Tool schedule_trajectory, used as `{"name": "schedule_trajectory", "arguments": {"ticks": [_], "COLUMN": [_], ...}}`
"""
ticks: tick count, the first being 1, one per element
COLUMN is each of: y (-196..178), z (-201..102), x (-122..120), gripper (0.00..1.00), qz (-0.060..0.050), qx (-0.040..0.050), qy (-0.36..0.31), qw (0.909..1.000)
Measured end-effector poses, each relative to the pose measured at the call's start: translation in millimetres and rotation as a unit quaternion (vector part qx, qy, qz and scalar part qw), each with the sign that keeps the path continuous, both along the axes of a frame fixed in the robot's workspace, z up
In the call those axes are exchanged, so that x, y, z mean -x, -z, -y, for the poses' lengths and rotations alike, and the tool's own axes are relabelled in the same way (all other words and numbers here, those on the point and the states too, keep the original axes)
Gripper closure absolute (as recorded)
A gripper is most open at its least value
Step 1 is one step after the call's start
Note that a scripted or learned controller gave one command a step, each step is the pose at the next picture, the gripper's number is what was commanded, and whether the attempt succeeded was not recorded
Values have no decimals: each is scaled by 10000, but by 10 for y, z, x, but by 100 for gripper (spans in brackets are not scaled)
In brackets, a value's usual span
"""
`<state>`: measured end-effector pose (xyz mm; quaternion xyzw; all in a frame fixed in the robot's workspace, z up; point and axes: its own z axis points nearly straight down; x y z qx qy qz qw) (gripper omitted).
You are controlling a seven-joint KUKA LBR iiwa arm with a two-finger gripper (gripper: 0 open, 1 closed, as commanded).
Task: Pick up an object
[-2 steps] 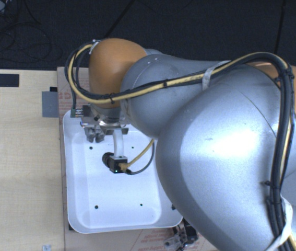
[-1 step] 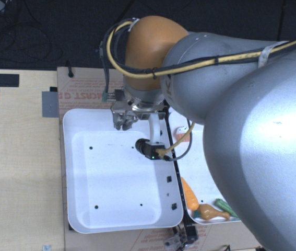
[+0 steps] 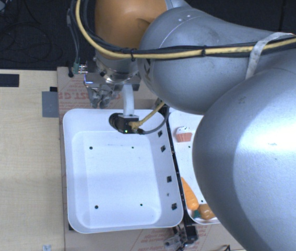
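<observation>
You see end effector [image 3: 102, 94] above far edge of left bin [image 3: 116, 177]; grip state you cannot tell. Carrot [image 3: 189, 194] lies in right bin [image 3: 185, 158], partly under arm [image 3: 231, 61], so probably harder target.

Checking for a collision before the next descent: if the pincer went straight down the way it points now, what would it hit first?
Probably the far rim of the left shallow white bin, or the brown cardboard just behind it; the pincer hangs over that edge, and depth is unclear.
</observation>
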<state>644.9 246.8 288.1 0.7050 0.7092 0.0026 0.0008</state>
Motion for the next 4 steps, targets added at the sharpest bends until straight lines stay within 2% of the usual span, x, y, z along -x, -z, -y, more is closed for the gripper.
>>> {"name": "schedule_trajectory", "arguments": {"ticks": [1,2,3,4], "y": [-797,124,296,-399], "z": [39,557,1221,1234], "x": [4,21,890,445], "gripper": [100,100,100,100], "qz": [-6,-78,-86,-1], "qx": [5,39,29,13], "qy": [17,54,56,16], "qw": [10000,9999,9999,10000]}}
